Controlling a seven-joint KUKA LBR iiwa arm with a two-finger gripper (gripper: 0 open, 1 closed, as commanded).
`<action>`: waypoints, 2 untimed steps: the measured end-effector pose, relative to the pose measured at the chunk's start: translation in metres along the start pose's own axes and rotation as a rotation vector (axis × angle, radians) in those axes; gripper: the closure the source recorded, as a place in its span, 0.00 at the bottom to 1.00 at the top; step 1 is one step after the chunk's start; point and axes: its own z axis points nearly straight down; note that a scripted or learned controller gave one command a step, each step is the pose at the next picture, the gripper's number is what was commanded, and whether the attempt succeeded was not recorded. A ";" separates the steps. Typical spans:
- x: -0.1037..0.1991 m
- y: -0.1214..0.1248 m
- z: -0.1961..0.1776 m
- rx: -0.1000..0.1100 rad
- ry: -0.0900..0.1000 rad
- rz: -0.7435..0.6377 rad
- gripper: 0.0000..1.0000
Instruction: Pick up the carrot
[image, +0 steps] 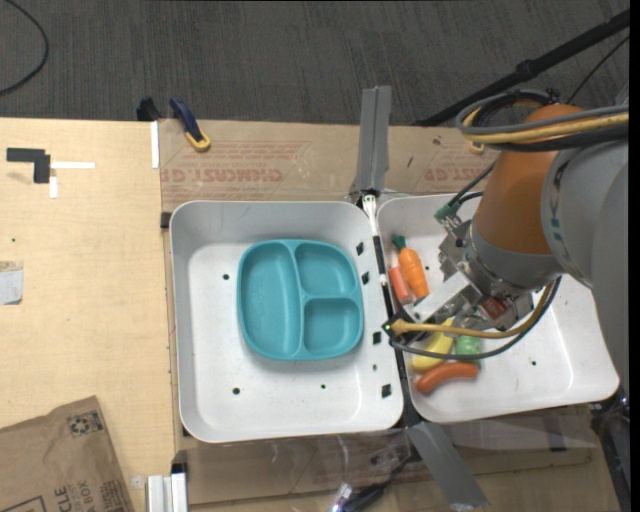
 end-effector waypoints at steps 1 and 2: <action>0.016 -0.029 0.025 0.001 -0.001 -0.184 1.00; 0.008 -0.014 -0.021 -0.001 0.002 -0.108 1.00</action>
